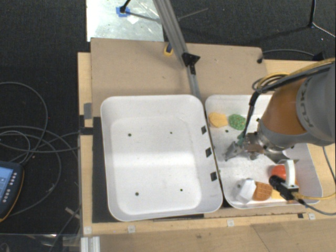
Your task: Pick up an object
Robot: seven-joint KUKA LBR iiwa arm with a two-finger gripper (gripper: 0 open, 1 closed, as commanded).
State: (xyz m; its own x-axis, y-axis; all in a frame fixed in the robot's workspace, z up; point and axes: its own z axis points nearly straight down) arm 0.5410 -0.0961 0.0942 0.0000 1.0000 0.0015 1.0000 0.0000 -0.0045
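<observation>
Plainly, this reads as the approach step: nothing looks lifted yet.

The worktop carries everything, and the grey-and-orange arm reaches over it from the view's right. The left bin lies on the far side of the claw from the arm, just past the shared wall. The right bin surrounds the claw, which sits low over a bare patch of its floor, close to that wall. I cannot tell whether the claw is wide or narrow, since its tip is a grey blur. I see nothing held in it.

The next move, as I judge it, calls for shifting the claw over one thing, dropping squarely onto it and closing.

Below the claw in the view, a white piece and an orange-brown piece sit side by side against the bin's wall, seemingly touching. Above the claw lies a yellow lump. Just beside it, and nearest the claw, is a green lump, my guess for the target. It is small, rounded and bumpy-looking. It sits low on the floor, and whether it touches the yellow lump I cannot tell.
</observation>
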